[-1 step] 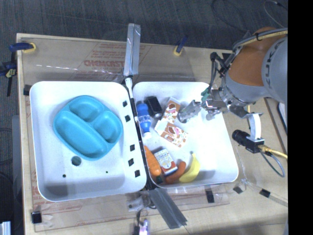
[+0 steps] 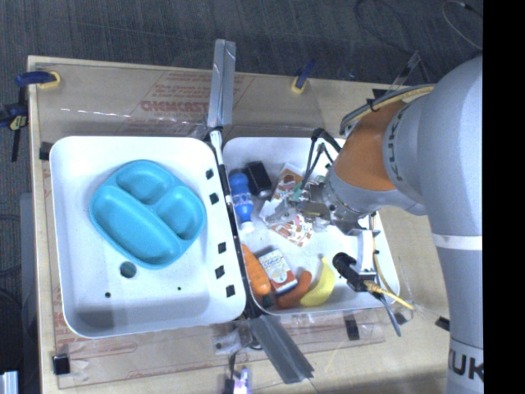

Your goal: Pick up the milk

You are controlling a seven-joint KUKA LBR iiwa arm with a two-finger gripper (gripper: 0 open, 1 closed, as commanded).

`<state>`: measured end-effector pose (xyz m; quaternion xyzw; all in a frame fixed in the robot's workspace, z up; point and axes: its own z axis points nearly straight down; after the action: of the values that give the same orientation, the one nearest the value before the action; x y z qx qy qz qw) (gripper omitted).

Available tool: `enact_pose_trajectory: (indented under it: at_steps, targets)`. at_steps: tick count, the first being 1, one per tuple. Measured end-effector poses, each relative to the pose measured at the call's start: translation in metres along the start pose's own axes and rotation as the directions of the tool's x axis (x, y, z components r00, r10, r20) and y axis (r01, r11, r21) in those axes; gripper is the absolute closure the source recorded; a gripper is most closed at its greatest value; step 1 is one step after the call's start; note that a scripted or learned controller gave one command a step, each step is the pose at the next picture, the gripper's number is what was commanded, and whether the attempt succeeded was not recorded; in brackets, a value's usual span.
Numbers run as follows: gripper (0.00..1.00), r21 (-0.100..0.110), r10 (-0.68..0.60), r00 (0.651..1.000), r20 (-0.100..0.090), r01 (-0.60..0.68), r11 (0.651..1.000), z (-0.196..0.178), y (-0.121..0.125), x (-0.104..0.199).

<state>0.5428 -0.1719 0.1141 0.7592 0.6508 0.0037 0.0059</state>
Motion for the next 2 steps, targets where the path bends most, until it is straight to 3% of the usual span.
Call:
enact_pose_trajectory:
  at_steps: [1,2]
  targets:
    - [1.00,0.002,-0.005,1.000,-0.001,0.005,1.000,-0.0107,0.0010,0.0006]
    - [0.00,0.002,-0.005,1.000,0.000,0.005,1.000,-0.0107,0.0008,0.0005]
